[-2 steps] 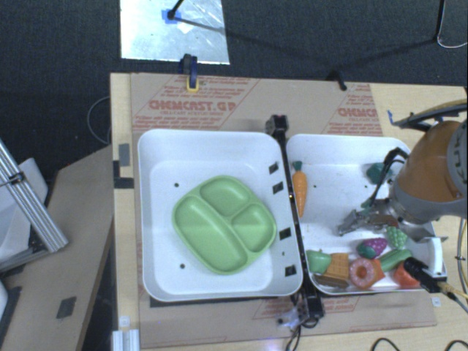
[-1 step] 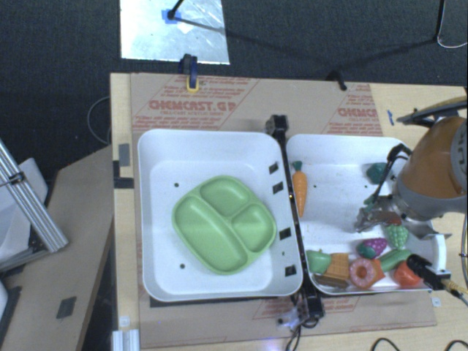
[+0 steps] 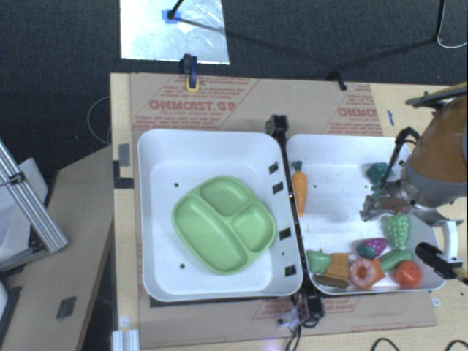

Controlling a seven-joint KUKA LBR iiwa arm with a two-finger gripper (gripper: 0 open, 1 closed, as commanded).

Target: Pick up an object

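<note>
Two white bins side by side on a bench. In the left bin (image 3: 161, 167), a green divided plate (image 3: 223, 224), lying flat near the middle. In the right bin (image 3: 333, 185), a toy carrot (image 3: 298, 187) against the left wall, leafy end pointing away from the camera. Along the near edge, a heap of toy food: a green piece (image 3: 318, 259), a brown block (image 3: 337, 269), a pink doughnut (image 3: 362, 272), a purple piece (image 3: 374, 247), a red tomato (image 3: 408, 273) and a green bunch of grapes (image 3: 398, 229). A dark teal object (image 3: 377, 171) near the far right side. Reaching in from the right, the grey arm with its orange band, gripper (image 3: 380, 206) low over the right bin, just beside the grapes and above the heap. Cannot tell whether open or closed; nothing visibly held.
</note>
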